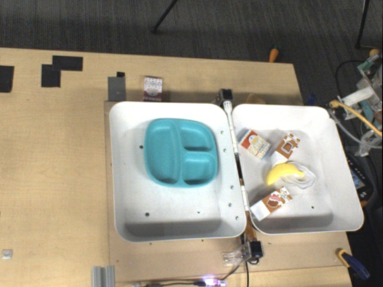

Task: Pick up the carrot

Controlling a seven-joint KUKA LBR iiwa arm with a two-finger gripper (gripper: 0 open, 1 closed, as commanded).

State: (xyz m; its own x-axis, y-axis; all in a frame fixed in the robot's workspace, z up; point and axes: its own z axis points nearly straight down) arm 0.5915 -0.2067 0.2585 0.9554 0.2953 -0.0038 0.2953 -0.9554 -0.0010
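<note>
White plastic, two shallow bins with rounded corners, side by side on a pale wooden bench (pixel 54 190).

Left bin (pixel 122 178): one teal plate (pixel 179 153), smooth, divided into three compartments, lying flat near the middle.

Right bin (pixel 326 211): one yellow banana (pixel 284 172), curved, near the centre, touching a clear crumpled wrapper (pixel 305 179). Three flat printed packets ringed it: a white one (pixel 255 144) and a brown-and-white one (pixel 289 144) on the far side, and another brown-and-white one (pixel 271 202) on the near side.

Far bench edge, beyond the right bin: one small orange piece (pixel 273 55). I could not tell whether it was the carrot.

Pincer: I could not tell whether it was released or clenched.
</note>
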